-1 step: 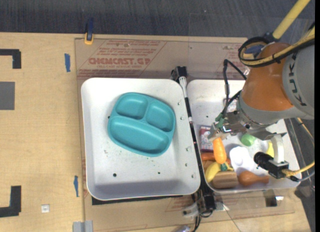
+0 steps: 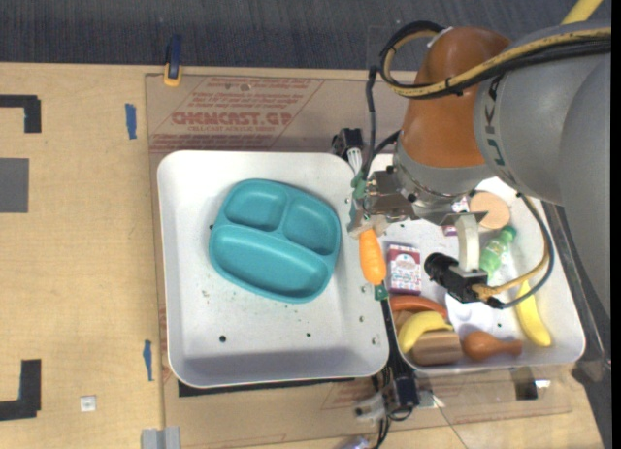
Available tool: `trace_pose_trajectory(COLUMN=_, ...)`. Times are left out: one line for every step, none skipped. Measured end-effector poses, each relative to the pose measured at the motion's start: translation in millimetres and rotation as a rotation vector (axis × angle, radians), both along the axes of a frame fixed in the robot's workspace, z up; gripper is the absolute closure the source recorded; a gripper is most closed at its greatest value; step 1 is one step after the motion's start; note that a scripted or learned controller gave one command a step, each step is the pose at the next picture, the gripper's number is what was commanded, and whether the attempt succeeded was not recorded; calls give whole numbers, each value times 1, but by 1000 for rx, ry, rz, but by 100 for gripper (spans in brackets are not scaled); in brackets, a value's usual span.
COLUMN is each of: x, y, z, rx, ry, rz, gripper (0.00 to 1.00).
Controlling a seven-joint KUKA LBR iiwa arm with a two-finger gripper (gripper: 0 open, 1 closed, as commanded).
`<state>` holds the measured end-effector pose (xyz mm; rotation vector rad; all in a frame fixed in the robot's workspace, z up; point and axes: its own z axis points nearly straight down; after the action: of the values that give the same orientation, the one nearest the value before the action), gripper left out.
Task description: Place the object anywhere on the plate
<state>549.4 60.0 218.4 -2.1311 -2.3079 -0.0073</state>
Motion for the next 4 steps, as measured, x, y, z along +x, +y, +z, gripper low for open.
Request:
trace_pose_trajectory(x=0, y=-4, z=-1, rx=-4, ry=3, rz=-4, gripper=0)
trace_pose_trajectory(x=-61, y=6, z=-35, rx=-2, ry=11, rz=235, gripper=0)
trace_pose_trajectory(x=-59, y=6, z=-25, rx=-3, ry=6, rz=234, gripper=100)
trace_pose_trajectory(x=-34, y=98, z=-34, rx=-3, ry=-1, rz=356, gripper=100)
